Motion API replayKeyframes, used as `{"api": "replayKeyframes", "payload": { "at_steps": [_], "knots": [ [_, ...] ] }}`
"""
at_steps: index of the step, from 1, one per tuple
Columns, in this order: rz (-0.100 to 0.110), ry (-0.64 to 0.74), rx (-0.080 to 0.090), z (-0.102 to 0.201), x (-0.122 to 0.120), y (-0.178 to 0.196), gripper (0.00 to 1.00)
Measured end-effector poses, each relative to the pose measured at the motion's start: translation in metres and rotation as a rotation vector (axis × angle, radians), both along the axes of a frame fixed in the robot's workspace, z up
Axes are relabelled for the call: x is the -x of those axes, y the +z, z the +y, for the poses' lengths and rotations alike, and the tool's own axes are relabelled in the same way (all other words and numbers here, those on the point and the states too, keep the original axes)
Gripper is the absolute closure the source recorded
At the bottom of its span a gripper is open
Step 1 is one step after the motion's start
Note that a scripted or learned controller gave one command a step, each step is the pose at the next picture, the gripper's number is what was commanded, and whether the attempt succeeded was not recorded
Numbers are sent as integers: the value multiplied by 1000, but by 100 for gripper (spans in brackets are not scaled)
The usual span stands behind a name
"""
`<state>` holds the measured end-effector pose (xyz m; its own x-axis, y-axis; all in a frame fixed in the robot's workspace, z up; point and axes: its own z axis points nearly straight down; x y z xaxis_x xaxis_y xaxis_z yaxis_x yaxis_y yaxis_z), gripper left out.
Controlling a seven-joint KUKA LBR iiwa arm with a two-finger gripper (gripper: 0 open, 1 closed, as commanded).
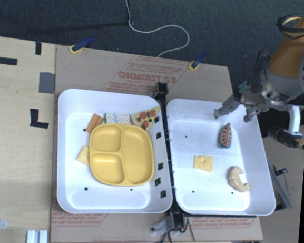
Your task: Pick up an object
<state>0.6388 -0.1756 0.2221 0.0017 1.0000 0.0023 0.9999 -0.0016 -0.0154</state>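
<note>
Watermelon slice (225, 135) lies near the right bin's (265, 154) far edge, apart from the cheese (203, 163) and croissant (237, 179), while the gripper (233, 115) hovers just above, fingers spread, holding nothing.

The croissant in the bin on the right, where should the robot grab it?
Probably across the fat middle of the croissant, coming straight down from above. It lies flat and curved, close to the right bin's outer wall, so fingers closing across its narrow width should fit best.

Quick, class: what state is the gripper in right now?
Gripper: open, fingers spread, holding nothing, poised above the right bin near the watermelon slice.
</note>
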Motion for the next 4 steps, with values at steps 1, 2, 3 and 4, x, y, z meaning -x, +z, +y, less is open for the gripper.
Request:
{"api": "replayKeyframes", "payload": {
  "at_steps": [1,2,3,4],
  "knots": [
    [-14,3,3,0,-3,9,0],
    [-10,4,3,6,1,-54,0],
    [-9,4,3,6,-2,-118,0],
    [-13,5,4,7,-2,-139,0]
  ]
}}
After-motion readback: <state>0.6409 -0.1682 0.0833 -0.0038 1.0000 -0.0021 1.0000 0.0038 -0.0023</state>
